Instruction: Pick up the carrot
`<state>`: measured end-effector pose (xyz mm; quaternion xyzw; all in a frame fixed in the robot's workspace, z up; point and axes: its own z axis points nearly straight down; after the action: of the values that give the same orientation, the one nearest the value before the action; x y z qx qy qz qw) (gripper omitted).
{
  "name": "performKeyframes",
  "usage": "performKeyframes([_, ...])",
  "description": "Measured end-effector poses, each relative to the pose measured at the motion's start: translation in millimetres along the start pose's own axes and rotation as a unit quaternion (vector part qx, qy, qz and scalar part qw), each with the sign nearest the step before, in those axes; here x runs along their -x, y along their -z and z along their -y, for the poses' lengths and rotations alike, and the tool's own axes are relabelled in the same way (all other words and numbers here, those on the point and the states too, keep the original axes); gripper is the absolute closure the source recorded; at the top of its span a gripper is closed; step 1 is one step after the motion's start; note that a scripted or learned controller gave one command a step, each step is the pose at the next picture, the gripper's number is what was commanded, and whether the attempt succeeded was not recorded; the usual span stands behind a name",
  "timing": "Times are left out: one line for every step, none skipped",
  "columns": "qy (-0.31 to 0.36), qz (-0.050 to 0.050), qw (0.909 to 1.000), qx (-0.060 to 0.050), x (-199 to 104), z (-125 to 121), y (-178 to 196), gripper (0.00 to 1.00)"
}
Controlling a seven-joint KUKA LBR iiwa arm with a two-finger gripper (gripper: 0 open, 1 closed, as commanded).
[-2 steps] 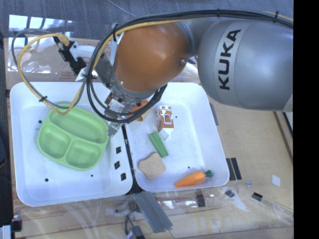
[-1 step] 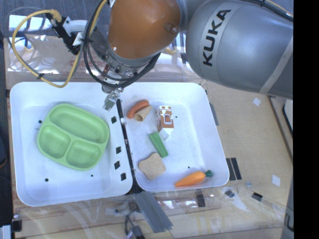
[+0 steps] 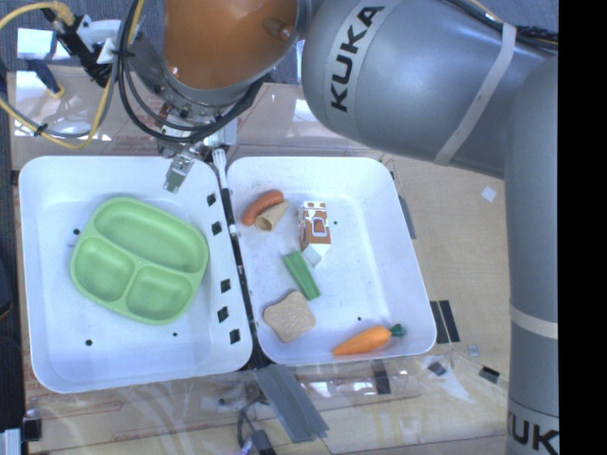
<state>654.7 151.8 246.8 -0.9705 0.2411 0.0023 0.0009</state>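
From above, the wooden desk (image 3: pixel 455 282) carries two shallow white plastic bins side by side, their inner rims meeting near the middle of the frame. In the right bin (image 3: pixel 403 254), the orange plastic carrot with a small green top (image 3: pixel 365 340) lies flat near the front wall, at about 5 o'clock from that bin's centre, its green end pointing toward 3 o'clock; nothing touches it. At 9 o'clock from the carrot, close by, sits a tan slice of toy bread (image 3: pixel 289 318). Above the bread, toward 12 o'clock, a green rectangular stick (image 3: pixel 302 275) lies at a slant, and beyond it stands a small white and brown carton (image 3: pixel 315 223). At 9 o'clock from the carton rest a reddish sausage (image 3: pixel 263 204) and a beige cone-like piece (image 3: pixel 271 217), touching each other. The left bin (image 3: pixel 38 254) holds a light green divided plate with three compartments (image 3: pixel 139 259). The grey arm with its orange band (image 3: pixel 228 22) reaches in at 12 o'clock, and its gripper (image 3: pixel 197 166) hangs over the back rims where the two bins meet, well apart from the carrot. Its fingers (image 3: pixel 177 173) are small metal pieces here; I cannot tell whether they are spread or pressed together, and nothing is seen between them.
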Motion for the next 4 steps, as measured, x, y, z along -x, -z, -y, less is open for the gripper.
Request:
performKeyframes([-0.066, -0.002, 0.9978, -0.001, 50, 49, 36, 1.00])
performKeyframes([0.125, 0.000, 0.9922, 0.002, 90, 29, -3, 1.00])
performKeyframes([0.118, 0.001, 0.9931, 0.002, 114, 14, -45, 1.00])
performKeyframes([0.139, -0.004, 0.9902, -0.001, 170, -13, 36, 1.00])
